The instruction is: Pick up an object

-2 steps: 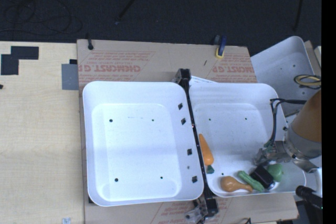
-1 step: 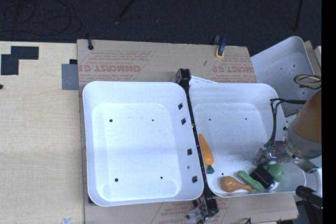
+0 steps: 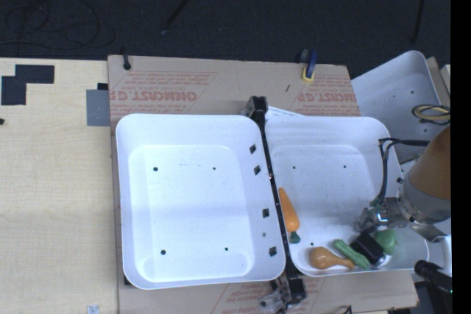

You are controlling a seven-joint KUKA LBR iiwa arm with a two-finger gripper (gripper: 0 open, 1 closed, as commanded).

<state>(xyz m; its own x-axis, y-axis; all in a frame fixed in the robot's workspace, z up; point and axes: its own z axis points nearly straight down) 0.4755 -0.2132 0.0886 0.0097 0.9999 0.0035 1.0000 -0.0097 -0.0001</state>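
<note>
Two white bins are seen: left bin (image 3: 191,202), right bin (image 3: 331,158). The gripper (image 3: 370,243) is lowered into the right bin's near corner; its state cannot be told. A green object (image 3: 352,252) lies beneath it, a tan gourd-shaped toy (image 3: 327,258) beside, a carrot (image 3: 288,212) at the divider. A centred descent is needed; crowding could spoil the grasp.

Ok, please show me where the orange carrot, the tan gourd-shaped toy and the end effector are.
orange carrot (image 3: 288,213), camera view, middle of its body.
tan gourd-shaped toy (image 3: 322,257), camera view, its round bulb.
end effector (image 3: 370,246), camera view, its dark tip over the green objects.
</note>
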